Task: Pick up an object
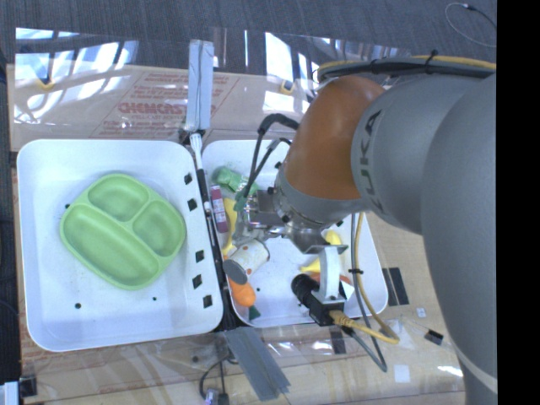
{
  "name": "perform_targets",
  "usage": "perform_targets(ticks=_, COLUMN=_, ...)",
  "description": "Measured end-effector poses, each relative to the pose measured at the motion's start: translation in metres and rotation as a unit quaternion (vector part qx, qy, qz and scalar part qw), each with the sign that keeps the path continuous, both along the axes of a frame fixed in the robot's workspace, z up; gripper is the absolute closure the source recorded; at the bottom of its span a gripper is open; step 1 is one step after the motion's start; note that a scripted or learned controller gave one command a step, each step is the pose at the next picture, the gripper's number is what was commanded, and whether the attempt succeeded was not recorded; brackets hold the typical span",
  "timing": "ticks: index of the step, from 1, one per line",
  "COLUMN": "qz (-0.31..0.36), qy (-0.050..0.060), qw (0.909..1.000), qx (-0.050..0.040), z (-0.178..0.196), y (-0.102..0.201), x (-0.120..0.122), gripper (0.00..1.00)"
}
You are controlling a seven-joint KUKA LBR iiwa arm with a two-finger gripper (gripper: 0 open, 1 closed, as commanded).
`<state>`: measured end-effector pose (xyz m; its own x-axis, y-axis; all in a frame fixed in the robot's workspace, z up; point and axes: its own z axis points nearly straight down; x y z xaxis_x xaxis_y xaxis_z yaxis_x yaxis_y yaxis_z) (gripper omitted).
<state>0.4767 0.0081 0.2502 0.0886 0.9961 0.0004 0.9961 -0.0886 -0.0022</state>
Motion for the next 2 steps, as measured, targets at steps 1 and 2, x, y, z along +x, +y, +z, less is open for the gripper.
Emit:
perform_targets(ticks=1, qz=-0.009, qy=0.002, qw=1.0000, qx=-0.0001, z=-0.020, y=-0.038, x=-0.001, gripper=1.00)
perform_targets(ticks=2, qz=0.026, qy=0.000, qw=0.9997, qx=-0.0002, z=0.009, y=-0.063, x=0.017, gripper=1.00)
